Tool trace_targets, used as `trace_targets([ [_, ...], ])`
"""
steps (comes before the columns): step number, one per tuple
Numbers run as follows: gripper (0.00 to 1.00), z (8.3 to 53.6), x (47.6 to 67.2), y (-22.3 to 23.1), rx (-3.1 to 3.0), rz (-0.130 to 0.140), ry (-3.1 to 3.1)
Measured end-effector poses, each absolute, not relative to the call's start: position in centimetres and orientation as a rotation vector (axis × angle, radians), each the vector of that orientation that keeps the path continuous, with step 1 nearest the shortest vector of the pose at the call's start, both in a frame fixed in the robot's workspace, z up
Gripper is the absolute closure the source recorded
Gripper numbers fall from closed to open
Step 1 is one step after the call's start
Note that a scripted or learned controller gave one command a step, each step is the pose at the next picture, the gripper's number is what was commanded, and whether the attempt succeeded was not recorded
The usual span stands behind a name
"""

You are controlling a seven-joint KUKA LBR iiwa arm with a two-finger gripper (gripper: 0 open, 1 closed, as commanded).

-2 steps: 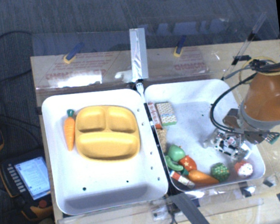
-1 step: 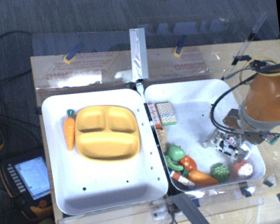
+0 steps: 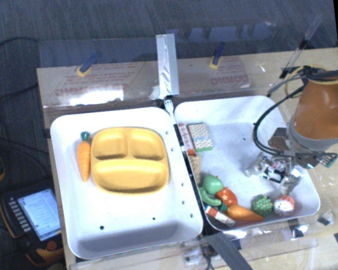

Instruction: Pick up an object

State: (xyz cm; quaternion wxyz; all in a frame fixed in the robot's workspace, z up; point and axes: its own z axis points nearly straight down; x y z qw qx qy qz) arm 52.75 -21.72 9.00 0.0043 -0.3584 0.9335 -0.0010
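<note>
The right bin (image 3: 239, 107) holds a small checkered box (image 3: 200, 136) near its back left. Along its front lie a green vegetable (image 3: 211, 185), a red toy with a star (image 3: 226, 196), an orange carrot (image 3: 245, 213), a green broccoli-like piece (image 3: 262, 203) and a red-and-white piece (image 3: 283, 206). My gripper (image 3: 275, 170) hangs low over the right bin's right side, just above and behind the red-and-white piece. Nothing shows between its fingers. The arm's orange band (image 3: 322, 109) is above it.
The left bin (image 3: 77, 234) carries a yellow divided tray (image 3: 129, 159) with a second carrot (image 3: 84, 158) beside its left edge. A dark cable (image 3: 262, 123) loops over the right bin. Electronic devices (image 3: 32, 215) lie on the floor to the left.
</note>
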Motion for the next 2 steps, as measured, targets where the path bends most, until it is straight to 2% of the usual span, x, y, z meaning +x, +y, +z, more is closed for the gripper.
trace_targets([
  [1,1.0,10.1,52.9,-21.7,-1.12,-0.007,2.921],
  [2,1.0,9.2,54.8,-17.9,-0.819,-0.015,3.023],
])
